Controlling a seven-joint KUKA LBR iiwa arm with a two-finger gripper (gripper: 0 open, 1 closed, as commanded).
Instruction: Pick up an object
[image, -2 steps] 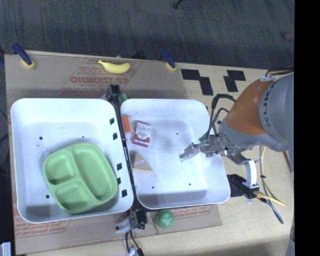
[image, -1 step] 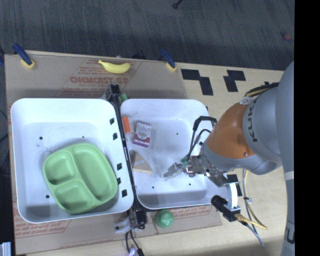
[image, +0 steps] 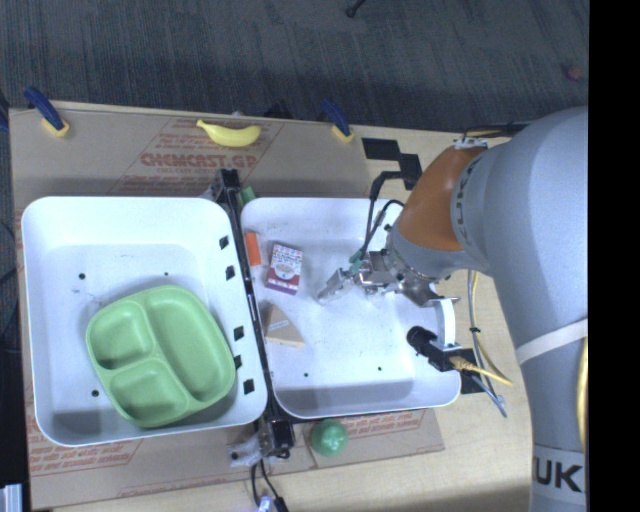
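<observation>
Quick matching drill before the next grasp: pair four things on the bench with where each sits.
Things:
1. green tray
2. red box
3. banana
4. green ball

Places:
A. on the cardboard behind the bins
B. in the left bin
C. on the cardboard in front of the right bin
D. in the right bin

Pairs: 1-B, 2-D, 3-A, 4-C
</observation>
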